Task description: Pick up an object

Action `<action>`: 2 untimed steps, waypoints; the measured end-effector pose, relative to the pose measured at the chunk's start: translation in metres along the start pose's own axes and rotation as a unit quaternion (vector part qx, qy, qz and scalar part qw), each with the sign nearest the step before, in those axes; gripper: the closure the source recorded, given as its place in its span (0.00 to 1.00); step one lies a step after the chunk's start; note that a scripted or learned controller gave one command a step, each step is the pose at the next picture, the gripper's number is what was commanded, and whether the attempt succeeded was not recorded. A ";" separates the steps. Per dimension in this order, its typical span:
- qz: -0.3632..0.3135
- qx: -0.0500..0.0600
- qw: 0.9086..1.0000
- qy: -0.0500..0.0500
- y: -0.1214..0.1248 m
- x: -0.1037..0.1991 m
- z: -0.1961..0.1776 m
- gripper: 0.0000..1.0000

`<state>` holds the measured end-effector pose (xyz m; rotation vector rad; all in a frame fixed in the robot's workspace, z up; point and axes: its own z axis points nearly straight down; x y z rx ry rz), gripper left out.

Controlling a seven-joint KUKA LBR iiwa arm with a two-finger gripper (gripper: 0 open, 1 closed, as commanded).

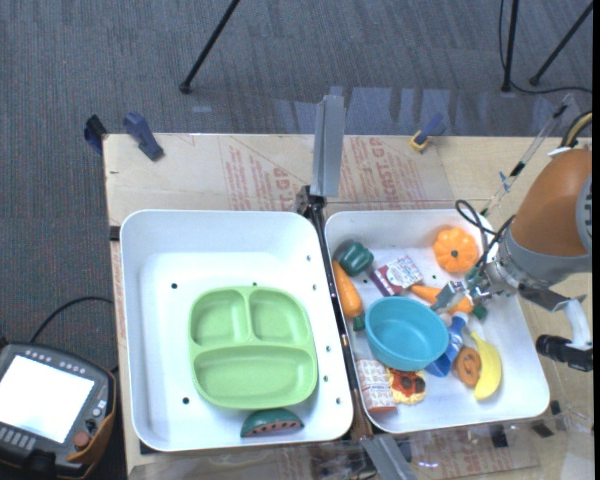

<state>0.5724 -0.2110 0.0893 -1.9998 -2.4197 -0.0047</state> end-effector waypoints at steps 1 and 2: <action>0.004 0.001 1.000 0.000 -0.002 -0.002 -0.008 1.00; 0.082 -0.005 0.997 -0.002 0.054 0.051 -0.123 1.00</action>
